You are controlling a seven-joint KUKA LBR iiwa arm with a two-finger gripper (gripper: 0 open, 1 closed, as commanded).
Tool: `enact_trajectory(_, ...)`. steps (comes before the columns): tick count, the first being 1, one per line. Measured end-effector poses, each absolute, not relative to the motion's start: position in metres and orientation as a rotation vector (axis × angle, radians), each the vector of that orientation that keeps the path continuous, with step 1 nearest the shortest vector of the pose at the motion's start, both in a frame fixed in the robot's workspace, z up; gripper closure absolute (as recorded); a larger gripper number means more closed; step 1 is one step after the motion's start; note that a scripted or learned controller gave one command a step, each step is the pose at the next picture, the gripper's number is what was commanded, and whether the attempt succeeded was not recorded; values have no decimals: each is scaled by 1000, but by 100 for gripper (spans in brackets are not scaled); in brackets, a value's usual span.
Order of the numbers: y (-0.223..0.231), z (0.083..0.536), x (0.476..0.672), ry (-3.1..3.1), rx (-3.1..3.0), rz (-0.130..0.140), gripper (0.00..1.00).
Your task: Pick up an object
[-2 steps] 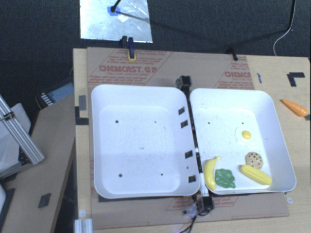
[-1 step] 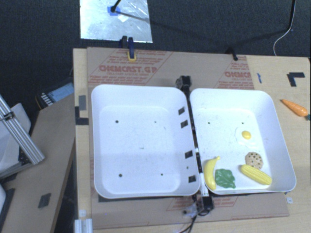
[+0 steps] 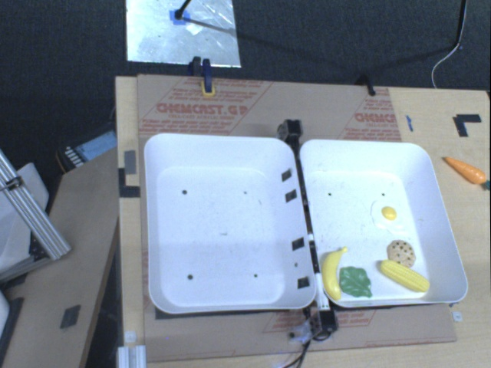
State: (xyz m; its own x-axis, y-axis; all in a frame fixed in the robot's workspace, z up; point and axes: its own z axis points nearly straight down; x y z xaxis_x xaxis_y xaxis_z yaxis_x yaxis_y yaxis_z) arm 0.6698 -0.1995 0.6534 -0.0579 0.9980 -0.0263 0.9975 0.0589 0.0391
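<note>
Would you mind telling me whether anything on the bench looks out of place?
One thing: a toy carrot lies on the bench outside the right bin, beyond its far right corner, while the other toy foods sit inside that bin.

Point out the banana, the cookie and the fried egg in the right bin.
banana [image 3: 331, 273]: camera view, middle of its curved yellow body.
cookie [image 3: 400, 252]: camera view, centre of its brown speckled face.
fried egg [image 3: 389, 214]: camera view, on the yellow yolk.

The carrot [image 3: 466, 170] on the bench is cut off at the right edge, its tip unseen
</note>
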Motion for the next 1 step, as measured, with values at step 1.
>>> enact_trajectory(1, -199, 666, 670, 2254, 2114, 18, 100)
